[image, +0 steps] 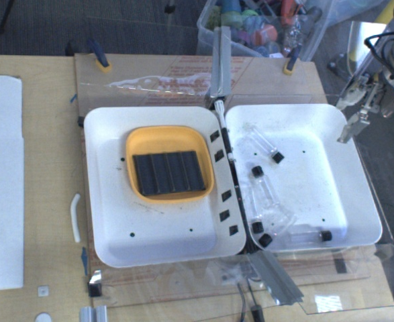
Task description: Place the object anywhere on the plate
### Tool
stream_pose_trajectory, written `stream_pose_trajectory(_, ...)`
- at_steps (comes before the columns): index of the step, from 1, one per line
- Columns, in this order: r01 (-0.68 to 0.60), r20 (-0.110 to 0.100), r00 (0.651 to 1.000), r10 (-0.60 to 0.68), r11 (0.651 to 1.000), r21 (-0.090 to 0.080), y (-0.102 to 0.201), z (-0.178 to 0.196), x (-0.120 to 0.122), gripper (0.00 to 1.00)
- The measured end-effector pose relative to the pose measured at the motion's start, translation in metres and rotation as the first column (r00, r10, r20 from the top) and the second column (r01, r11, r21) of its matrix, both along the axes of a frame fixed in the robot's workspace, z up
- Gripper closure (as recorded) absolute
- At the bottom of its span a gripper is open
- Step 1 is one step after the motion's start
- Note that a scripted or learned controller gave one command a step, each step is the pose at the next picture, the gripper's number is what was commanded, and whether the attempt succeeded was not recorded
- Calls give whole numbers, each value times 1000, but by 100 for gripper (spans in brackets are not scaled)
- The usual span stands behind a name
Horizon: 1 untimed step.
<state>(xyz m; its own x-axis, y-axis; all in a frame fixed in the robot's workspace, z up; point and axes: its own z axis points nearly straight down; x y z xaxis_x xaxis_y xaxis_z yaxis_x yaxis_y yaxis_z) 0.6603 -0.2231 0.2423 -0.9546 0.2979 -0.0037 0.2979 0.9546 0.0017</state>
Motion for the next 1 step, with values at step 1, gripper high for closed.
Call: stream_pose_trajectory(1,-111,5,994,111,994,-3,2,15,1,0)
